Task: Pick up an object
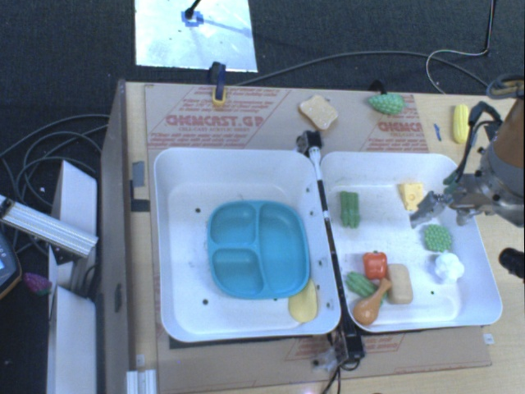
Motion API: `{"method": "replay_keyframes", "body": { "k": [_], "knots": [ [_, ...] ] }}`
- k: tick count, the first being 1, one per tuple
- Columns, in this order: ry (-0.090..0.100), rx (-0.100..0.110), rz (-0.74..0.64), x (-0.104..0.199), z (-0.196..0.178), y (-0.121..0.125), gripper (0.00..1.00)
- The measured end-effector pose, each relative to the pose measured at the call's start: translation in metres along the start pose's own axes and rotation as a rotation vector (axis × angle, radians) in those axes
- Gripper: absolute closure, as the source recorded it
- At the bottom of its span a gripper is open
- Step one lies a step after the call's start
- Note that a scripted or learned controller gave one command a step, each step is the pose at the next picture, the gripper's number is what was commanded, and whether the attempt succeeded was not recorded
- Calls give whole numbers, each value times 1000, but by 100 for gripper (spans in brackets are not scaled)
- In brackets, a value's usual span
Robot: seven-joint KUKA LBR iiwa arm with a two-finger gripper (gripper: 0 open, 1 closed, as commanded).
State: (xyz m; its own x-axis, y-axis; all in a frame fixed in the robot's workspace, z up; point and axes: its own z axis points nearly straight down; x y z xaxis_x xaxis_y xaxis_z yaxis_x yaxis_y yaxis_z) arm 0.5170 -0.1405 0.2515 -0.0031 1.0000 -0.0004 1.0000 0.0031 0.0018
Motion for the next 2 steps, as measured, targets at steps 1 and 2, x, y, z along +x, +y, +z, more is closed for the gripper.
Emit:
{"method": "replay_keyframes", "body": {
  "k": [1,2],
  "knots": [
    [1,4,0,33,111,15,0],
    [1,1,1,57,167,4,0]
  ]
}}
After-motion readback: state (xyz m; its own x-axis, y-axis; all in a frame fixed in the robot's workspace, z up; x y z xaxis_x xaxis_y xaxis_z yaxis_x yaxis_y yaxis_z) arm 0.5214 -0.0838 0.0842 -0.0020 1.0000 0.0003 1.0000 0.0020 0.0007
